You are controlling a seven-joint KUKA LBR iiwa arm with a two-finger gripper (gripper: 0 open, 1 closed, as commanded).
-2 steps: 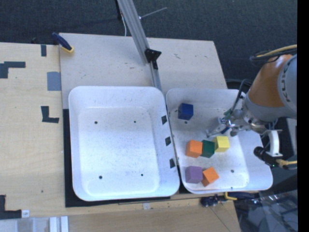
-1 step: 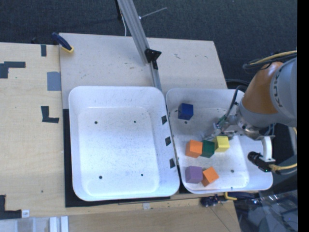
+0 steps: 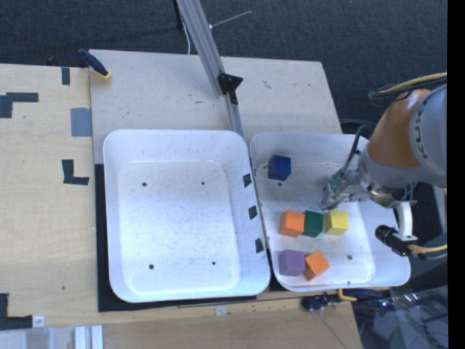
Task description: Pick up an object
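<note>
The right bin (image 3: 305, 142) holds several small blocks. A blue block (image 3: 279, 167) lies near its back left. An orange block (image 3: 292, 223), a green block (image 3: 313, 224) and a yellow block (image 3: 336, 222) sit in a row at the middle. A purple block (image 3: 292, 262) and a second orange block (image 3: 316, 265) lie near the front. My gripper (image 3: 333, 198) points down just above the yellow and green blocks, close to their far edge. No block shows between its fingers.
The left bin (image 3: 116, 147) stands beside the right one. A grey metal rail (image 3: 207, 42) runs from the top down to the gap between the bins. A blue and yellow tool (image 3: 94, 63) lies on the bench at the back left.
</note>
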